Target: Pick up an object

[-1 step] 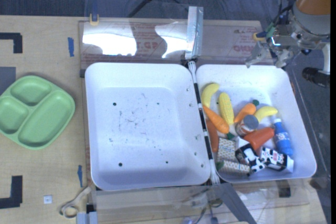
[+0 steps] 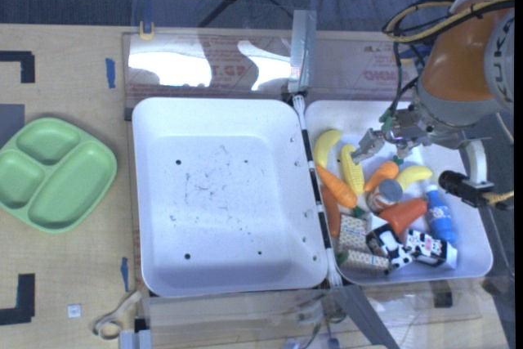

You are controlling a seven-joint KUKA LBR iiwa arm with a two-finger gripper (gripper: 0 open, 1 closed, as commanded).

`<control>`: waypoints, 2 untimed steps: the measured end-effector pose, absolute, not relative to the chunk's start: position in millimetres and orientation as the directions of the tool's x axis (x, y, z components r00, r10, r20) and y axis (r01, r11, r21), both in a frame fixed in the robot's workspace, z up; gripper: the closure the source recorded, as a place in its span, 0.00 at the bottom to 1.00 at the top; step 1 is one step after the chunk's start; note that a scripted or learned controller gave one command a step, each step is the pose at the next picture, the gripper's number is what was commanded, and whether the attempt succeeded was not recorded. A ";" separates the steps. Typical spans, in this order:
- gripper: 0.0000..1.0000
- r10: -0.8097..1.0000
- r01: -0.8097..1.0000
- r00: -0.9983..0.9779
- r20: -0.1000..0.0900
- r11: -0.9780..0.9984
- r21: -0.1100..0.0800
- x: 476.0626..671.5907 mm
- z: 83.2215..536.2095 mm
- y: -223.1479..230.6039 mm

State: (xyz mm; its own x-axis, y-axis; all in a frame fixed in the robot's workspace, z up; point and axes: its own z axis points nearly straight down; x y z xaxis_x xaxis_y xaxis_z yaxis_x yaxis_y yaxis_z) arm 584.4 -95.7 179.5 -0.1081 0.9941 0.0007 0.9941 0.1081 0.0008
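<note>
Camera view | left bin point(image 2: 221, 192) bare white | right bin point(image 2: 482, 257) packed: banana point(image 2: 325, 149), carrot point(image 2: 337, 185), corn point(image 2: 351, 169), blue bottle point(image 2: 441, 223), cow toy point(image 2: 421, 247) | my gripper point(image 2: 384, 139) above the corn, fingers spread, holding nothing

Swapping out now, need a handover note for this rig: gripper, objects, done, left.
Gripper: over the upper part of the right bin, above the toy pile; nothing seen between its fingers; open or shut cannot be told.
Objects: all in the right bin: banana, corn cob, carrot, blue bottle, cow toy, others heaped around them.
Left bin: bare white floor.
Green divided plate: on the bench, far left.
Done: no pick yet.
Left: grasp one object and lift it.
</note>
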 end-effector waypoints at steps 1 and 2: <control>0.00 0.918 0.918 -0.397 -0.002 0.397 0.006 606.1 86.9 -99.5; 0.00 0.985 0.985 -0.171 -0.001 0.171 0.003 596.0 145.7 -101.7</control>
